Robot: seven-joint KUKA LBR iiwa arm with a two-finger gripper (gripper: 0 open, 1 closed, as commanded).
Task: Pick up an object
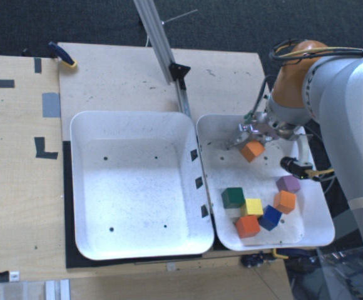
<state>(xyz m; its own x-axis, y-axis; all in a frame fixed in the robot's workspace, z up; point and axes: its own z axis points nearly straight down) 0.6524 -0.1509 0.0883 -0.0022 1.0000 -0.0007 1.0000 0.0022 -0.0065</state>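
My gripper point(249, 136) hangs over the far part of the right bin point(316, 230), below the arm's orange band. A tilted orange cube point(253, 150) lies right at the gripper's tip, and I cannot make out whether it is gripped or only lies beneath. Nearer the bin's front lie a green cube point(233, 197), a yellow cube point(253, 206), a red cube point(247, 226), a blue cube point(270, 217), a second orange cube point(285, 201) and a purple block point(288, 184).
The left bin point(131, 180) sits beside the right one, their rims meeting near the middle. A slanted metal rail point(159, 36) runs down to the bins' far edge. A black cable point(300, 166) hangs by the wrist over the right bin's right side.
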